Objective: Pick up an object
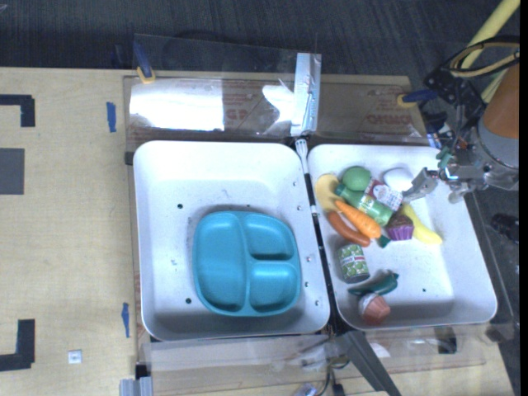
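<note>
Several small toy foods crowd the right bin [462,304]; the carrot [356,218] lies centre-left, likely light, stiff and slick, best pinched across its middle. Whether the gripper [436,181] is released or clenched cannot be told.

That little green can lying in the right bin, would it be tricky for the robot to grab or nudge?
Probably somewhat. The green can looks round-sided and seems to lie on its side, so a push would likely send it rolling across the bin's smooth floor. It looks like a small toy, so likely light and stiff. Its curved surface might slip between the fingers of the gripper.
</note>
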You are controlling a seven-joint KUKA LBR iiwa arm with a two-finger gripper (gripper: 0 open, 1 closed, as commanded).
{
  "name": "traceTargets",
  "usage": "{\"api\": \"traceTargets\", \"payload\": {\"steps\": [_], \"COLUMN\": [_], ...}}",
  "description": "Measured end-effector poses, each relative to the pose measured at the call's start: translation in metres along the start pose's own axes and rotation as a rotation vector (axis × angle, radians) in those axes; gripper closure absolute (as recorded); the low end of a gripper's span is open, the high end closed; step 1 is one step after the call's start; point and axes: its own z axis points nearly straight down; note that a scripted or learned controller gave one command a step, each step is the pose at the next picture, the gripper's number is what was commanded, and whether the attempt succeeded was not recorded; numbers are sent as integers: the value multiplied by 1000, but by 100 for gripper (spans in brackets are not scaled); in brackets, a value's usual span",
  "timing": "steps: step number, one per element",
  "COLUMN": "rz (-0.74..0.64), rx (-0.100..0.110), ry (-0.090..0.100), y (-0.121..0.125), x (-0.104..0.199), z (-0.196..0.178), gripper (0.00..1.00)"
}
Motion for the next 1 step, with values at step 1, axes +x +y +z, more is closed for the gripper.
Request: {"api": "traceTargets", "payload": {"steps": [1], "rz": [-6], "rx": [-9], "ry": [3], "y": [-2], "x": [-22], "z": [90], "gripper": [0]}}
